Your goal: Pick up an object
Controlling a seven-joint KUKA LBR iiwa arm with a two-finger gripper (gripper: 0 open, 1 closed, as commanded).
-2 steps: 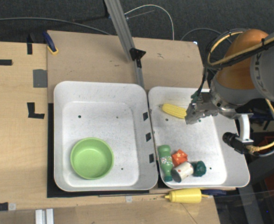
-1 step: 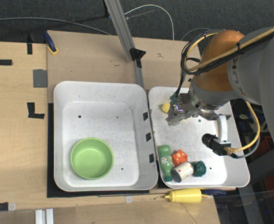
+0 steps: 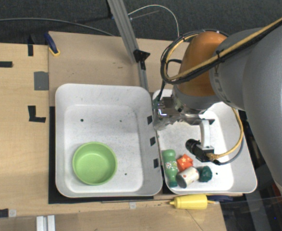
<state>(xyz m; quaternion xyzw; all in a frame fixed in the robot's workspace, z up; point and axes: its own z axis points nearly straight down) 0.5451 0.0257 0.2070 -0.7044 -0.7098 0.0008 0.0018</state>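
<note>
My gripper [image 3: 161, 115] hangs at the left side of the right bin [image 3: 242, 183], close to the wall it shares with the left bin [image 3: 102, 91]. The wrist and orange band hide most of it. Below it, in the right bin's front left corner, lies a cluster: a green cylinder [image 3: 169, 161], a small orange-red piece [image 3: 184, 161], a white cylinder [image 3: 188, 176] and a dark teal piece [image 3: 206, 173]. The gripper is a short way behind them and apart from them. A light green bowl [image 3: 94, 163] sits in the left bin's front left part.
A yellow object [image 3: 191, 202] lies on the bench just outside the right bin's front rim. A slanted metal pole [image 3: 126, 28] rises behind the bins. A black connector with a yellow cable [image 3: 199, 150] hangs from the arm over the right bin.
</note>
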